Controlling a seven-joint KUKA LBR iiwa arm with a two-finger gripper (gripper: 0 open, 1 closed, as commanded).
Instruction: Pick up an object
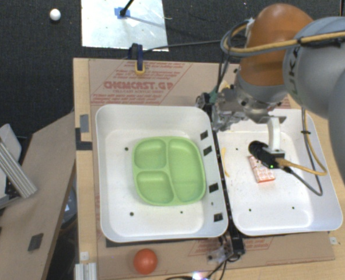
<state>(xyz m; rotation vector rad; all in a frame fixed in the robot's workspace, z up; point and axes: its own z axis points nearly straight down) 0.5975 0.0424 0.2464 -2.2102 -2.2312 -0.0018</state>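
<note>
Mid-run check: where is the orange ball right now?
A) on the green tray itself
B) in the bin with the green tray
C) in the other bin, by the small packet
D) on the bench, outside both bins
D: the orange ball sits on the cardboard just past the near rim of the bin that holds the green tray, outside both bins.

Black backdrop [26, 69]; cardboard-topped bench [154, 77]; shiny sheet [111, 19] behind.

Far wall of right bin [289, 212] behind grey arm [330, 69]
</note>
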